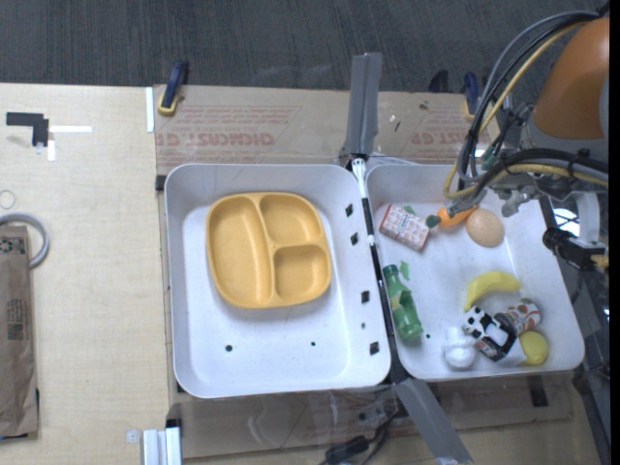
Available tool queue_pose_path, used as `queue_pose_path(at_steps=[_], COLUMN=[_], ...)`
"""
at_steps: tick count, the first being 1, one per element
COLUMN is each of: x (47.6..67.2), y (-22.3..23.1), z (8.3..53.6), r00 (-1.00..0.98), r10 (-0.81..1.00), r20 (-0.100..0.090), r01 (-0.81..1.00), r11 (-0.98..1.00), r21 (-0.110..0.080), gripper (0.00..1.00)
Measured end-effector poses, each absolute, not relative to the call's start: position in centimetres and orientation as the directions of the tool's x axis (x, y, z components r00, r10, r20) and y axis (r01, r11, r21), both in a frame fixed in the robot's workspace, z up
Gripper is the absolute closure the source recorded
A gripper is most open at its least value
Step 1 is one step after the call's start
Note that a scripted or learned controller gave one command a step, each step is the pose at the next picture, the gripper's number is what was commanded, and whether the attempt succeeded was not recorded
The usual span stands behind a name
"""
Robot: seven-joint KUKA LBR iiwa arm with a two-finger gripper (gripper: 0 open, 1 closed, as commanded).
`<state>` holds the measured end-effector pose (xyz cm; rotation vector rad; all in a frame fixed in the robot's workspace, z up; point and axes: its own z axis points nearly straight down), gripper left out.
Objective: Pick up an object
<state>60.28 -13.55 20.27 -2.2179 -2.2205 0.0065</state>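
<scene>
The right bin (426, 187) holds several small objects. A pink and white box (404, 227) lies at its upper left, with a small orange carrot (450, 216) and a tan egg (484, 228) beside it. A yellow banana (492, 285) lies mid-bin, and a green bottle (402, 303) rests along the left wall. At the front are a black and white toy (492, 332), a white lump (459, 354) and a yellow lemon (534, 349). My gripper (513, 194) hangs over the bin's upper right, just right of the egg, among cables.
The left bin (194, 356) holds a yellow divided plate (269, 249). A grey divider bar (364, 95) stands between the bins at the back. Cardboard (252, 129) lies behind the left bin. The arm's orange band (576, 76) and cables (494, 95) crowd the upper right.
</scene>
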Motion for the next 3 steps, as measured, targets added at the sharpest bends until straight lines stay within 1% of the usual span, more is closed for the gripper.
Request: queue_pose_path(at_steps=[1,2,3], x=[48.7,56.3,65.7], y=[-17.4,-21.8,-21.8], z=[14.6,9.0,8.9], r00=[-0.202,-0.336,-0.505], r10=[0.979,0.942,0.863], r20=[0.001,0.005,0.016], r01=[0.979,0.942,0.863], r11=[0.202,0.336,0.505], r21=[-0.004,0.002,-0.009], gripper=[0.00,0.00,0.00])
